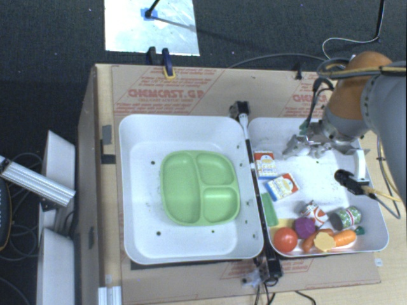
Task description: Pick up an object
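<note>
My gripper hangs low over the far part of the right bin, above bare white floor. Nothing shows in its grasp. Just left of it lies a small white, red and blue box, and a blue and orange box sits nearer the front. Along the bin's front edge are a red tomato, a purple piece, a red and white can, a green and white can, an orange carrot and a yellow-orange piece. A green strip lies by the left wall.
The left bin holds a green divided plate in its middle. The arm's grey and orange body crosses the right bin's far right corner. A cardboard sheet lies under both bins.
</note>
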